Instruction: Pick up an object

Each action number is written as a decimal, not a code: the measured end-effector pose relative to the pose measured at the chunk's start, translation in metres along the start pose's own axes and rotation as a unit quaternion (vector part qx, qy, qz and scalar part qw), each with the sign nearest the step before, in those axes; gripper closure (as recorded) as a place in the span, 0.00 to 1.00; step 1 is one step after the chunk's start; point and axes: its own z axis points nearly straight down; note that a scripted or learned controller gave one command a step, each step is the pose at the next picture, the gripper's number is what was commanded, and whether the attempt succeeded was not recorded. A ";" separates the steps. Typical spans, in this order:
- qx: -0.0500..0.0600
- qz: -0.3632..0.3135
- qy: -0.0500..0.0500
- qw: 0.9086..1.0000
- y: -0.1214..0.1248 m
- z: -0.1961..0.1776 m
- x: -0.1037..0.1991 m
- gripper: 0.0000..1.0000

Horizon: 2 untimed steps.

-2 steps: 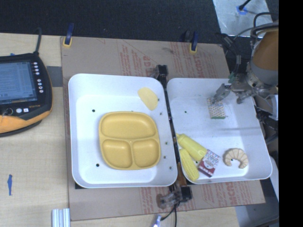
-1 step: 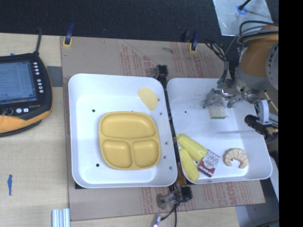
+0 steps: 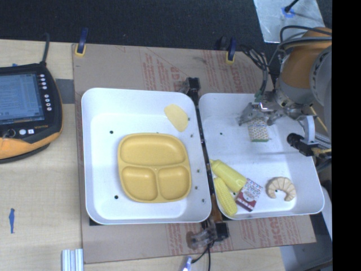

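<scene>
Tan bench [image 3: 39, 208] under brown cardboard sheet [image 3: 141, 66]; dark floor along top of frame; teach pendant [image 3: 25, 109] at left edge; two white bins side by side. Left bin [image 3: 93, 151]: one yellow divided plate [image 3: 154, 166], one pale yellow chip [image 3: 176, 117]. Right bin [image 3: 307, 208] (lower part): two corn cobs [image 3: 227, 186], one red packet [image 3: 249, 194], one croissant [image 3: 281, 188]. My gripper [image 3: 258, 115] at upper right, jaws clamped on small patterned sachet [image 3: 258, 131] hanging over right bin.

I can read nothing here: red printing on the cardboard sheet [image 3: 152, 66], the tablet screen [image 3: 20, 99] and the small red packet [image 3: 249, 194] are all too blurred.
</scene>
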 end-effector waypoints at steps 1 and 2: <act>-0.001 0.001 0.000 1.000 -0.012 -0.056 -0.009 0.00; 0.001 0.000 0.000 1.000 -0.022 -0.022 0.014 0.00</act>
